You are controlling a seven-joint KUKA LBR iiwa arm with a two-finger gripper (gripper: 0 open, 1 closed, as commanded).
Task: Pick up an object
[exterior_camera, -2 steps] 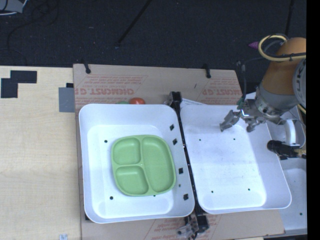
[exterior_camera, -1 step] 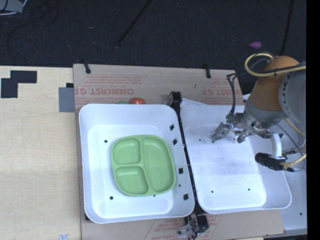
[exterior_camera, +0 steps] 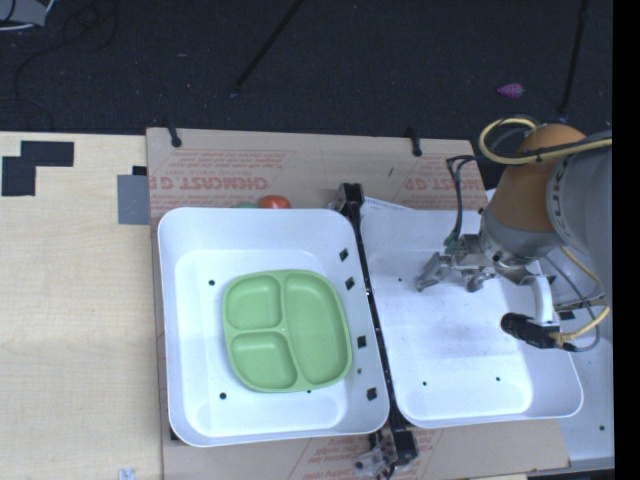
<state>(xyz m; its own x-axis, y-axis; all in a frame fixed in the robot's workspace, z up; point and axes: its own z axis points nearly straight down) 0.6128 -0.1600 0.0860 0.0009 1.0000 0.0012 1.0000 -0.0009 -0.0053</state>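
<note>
Green tray (exterior_camera: pixel 287 330) in left bin (exterior_camera: pixel 190 248), gripper (exterior_camera: pixel 452 271) well apart

A pale green divided plate (exterior_camera: pixel 287 330) lies flat and right side up in the bin left of my claw (exterior_camera: pixel 452 273), well apart from it and a little nearer the camera. It has three compartments, rounded corners and a raised rim, and it sits near that bin's middle, turned slightly askew.
</note>
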